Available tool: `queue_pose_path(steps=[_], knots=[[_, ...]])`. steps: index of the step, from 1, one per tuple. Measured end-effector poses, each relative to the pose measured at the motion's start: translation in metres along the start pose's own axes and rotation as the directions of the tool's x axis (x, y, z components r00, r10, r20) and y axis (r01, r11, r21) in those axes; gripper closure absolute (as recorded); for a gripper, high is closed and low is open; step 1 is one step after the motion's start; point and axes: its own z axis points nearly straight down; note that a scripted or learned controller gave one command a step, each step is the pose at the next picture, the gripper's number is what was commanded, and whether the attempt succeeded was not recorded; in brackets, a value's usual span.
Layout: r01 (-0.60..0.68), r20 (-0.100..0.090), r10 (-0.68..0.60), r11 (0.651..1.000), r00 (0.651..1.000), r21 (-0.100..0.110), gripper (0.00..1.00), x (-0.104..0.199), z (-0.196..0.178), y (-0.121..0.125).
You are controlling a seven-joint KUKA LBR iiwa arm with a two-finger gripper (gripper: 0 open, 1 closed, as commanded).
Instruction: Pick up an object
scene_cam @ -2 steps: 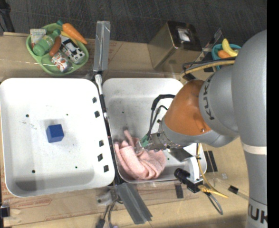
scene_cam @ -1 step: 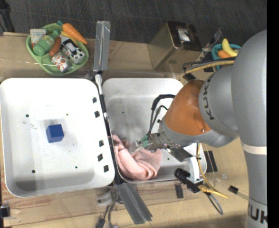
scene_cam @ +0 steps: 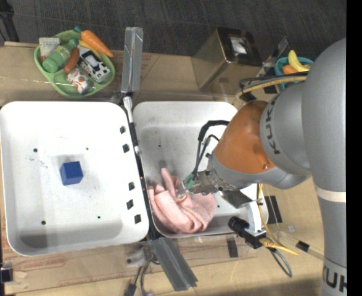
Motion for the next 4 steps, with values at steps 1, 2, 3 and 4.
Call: queue_pose_path(steps=[1, 2, 3, 4], knots=[[0.000, 0.001, 0.000, 1.000, 1.000, 0.000, 0.00, 0.000, 0.000, 0.000], [-0.072, -0.001, 0.072, 0.997, 0.997, 0.000, 0.00, 0.048, -0.081, 0.039], [0.053, -0.002, -0.053, 0.999, 0.999, 0.002, 0.00, 0.017, 0.020, 0.029], [0.104, -0.003, -0.104, 0.995, 0.995, 0.002, 0.00, 0.014, -0.018, -0.007]])
